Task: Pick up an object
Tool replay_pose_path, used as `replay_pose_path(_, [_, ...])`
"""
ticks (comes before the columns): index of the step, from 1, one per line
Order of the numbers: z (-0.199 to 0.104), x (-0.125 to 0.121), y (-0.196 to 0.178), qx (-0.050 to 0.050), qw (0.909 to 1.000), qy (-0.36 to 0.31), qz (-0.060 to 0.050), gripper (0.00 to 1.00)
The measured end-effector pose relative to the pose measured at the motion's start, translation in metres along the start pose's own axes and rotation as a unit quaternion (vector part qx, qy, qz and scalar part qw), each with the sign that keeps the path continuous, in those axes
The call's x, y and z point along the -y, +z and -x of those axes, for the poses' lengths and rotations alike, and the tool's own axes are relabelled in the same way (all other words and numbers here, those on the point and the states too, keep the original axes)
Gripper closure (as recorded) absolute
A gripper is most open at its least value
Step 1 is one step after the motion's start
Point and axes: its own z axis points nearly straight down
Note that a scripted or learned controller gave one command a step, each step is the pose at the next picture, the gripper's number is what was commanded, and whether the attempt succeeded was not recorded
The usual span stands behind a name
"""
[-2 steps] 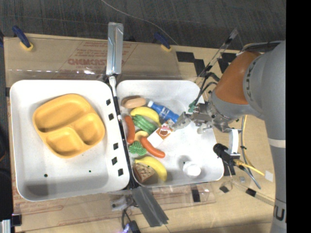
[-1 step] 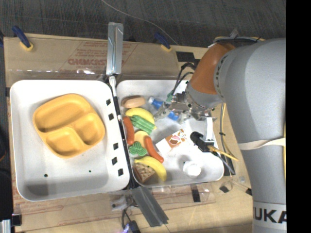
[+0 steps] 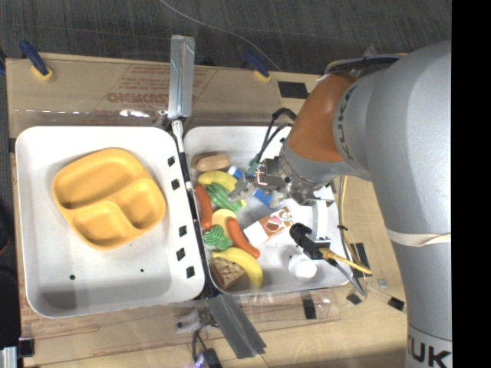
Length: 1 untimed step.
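Left bin point(image 3: 46, 282), centre-left of frame: holds one yellow compartment tray point(image 3: 109, 196), lying tilted in the bin's upper half. Right bin point(image 3: 230, 135), centre of frame: holds a heap of toy food along its left side, comprising a brown bun point(image 3: 212, 161) at top, a yellow banana point(image 3: 217, 179) just below it, a green leafy piece point(image 3: 224, 197), a red sausage point(image 3: 202, 207), a second banana point(image 3: 247, 264) at the lower edge beside a brown bread slice point(image 3: 229, 273), and a small printed card point(image 3: 275, 223) near the middle. Arm, grey with an orange band point(image 3: 322, 129), enters from the right of frame and hangs over the right bin; gripper point(image 3: 270, 176) sits low above the heap's upper right. Finger state: cannot tell.
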Motion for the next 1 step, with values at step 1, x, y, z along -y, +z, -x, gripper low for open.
replay_pose_path(1, [0.0056,-0.0277,0.0403,0.000,0.9962,-0.087,0.002,0.00])
